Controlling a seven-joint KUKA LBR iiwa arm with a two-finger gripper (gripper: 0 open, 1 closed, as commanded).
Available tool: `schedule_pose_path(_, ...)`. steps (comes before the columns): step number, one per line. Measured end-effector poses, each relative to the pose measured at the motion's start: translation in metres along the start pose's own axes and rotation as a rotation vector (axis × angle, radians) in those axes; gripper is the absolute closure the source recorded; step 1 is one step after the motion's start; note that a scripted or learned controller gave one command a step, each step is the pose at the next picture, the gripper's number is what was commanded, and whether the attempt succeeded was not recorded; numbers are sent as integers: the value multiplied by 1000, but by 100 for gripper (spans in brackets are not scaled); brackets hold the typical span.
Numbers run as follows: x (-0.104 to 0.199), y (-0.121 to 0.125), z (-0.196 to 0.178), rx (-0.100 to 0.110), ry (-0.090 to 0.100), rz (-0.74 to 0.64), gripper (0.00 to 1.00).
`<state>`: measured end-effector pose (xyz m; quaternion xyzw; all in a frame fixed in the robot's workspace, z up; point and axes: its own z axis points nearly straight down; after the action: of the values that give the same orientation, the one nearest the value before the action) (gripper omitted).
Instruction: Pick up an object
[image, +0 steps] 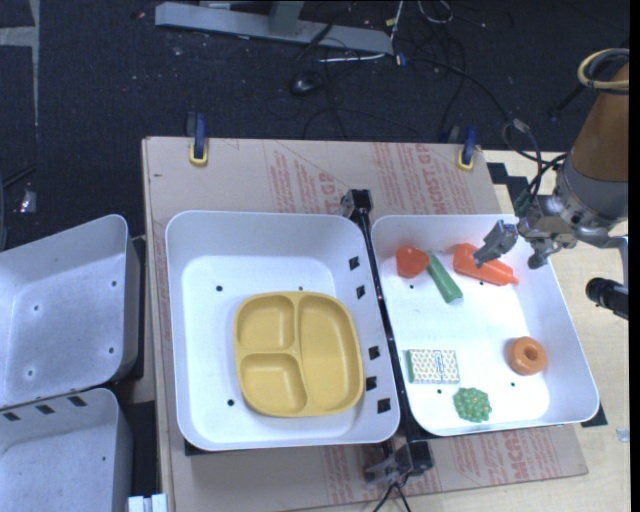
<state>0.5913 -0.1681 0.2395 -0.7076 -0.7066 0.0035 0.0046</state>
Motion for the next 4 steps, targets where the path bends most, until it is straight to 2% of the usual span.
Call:
schedule_pose_path(1, 0, 2, -6, -11, -2, -2, 0)
schedule_pose_path(2, 4, -2, 38, -7, -1, -1, 0)
schedule_pose_path(4, 9, -8, 151, -6, 0, -1, 0)
